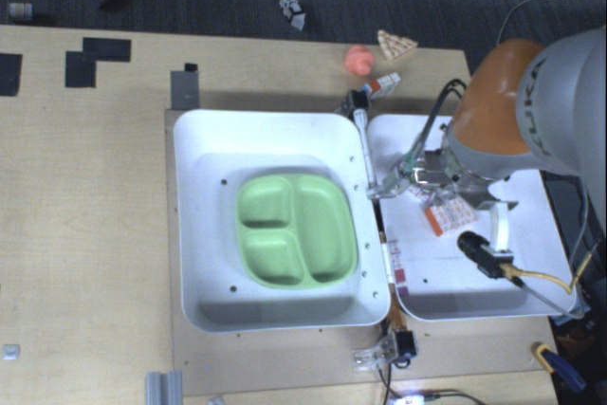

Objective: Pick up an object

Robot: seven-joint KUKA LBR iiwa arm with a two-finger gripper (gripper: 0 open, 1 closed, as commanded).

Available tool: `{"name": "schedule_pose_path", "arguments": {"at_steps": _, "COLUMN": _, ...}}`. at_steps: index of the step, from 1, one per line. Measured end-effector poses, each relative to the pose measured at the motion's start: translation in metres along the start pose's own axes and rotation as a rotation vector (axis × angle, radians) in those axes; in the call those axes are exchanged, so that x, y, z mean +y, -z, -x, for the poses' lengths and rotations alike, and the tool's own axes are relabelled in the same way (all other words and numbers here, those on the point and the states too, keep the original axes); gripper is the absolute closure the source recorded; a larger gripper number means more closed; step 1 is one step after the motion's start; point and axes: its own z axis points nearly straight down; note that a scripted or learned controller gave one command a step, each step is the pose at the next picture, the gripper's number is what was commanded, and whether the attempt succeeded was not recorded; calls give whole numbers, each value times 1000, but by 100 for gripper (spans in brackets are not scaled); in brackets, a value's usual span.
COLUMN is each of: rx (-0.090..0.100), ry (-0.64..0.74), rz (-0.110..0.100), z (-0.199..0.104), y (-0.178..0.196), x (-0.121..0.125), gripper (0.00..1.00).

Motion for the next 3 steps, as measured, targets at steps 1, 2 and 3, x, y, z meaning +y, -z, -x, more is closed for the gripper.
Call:
{"name": "schedule_pose_path", "arguments": {"at_steps": 1, "rx": 0, "ry": 1, "rz": 0, "z": 0, "y": 0, "x": 0, "gripper": 0}}
{"name": "schedule_pose_path", "arguments": {"at_steps": 2, "rx": 2, "ry": 1, "rz": -1, "z": 1, "y": -1, "x": 0, "gripper": 0}}
{"name": "schedule_pose_path", "arguments": {"at_steps": 3, "rx": 1, "ry": 1, "rz": -1, "z": 1, "y": -1, "x": 1, "gripper": 0}}
